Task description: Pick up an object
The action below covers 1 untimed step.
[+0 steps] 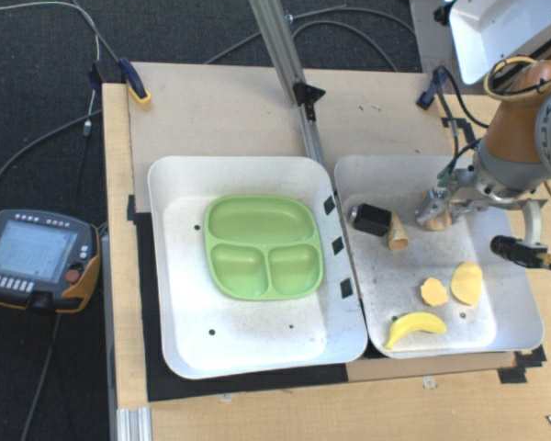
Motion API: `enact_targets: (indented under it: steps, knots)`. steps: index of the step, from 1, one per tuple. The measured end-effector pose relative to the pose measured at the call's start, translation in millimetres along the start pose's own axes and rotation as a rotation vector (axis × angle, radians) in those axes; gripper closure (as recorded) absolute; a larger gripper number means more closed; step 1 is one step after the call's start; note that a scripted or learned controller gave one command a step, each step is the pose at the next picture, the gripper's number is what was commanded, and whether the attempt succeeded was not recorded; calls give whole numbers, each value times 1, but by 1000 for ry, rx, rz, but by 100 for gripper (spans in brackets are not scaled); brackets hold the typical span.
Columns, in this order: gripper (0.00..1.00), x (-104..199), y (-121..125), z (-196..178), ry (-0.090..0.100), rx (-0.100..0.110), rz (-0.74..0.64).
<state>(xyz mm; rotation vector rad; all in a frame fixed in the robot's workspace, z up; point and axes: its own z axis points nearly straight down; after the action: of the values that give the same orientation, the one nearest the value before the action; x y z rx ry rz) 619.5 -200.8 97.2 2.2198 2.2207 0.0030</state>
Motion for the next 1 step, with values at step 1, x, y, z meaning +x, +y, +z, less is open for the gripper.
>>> enact_targets:
  steps: [1]
  knots:
    - [100,-8,7,-49,-2,-3,-1]
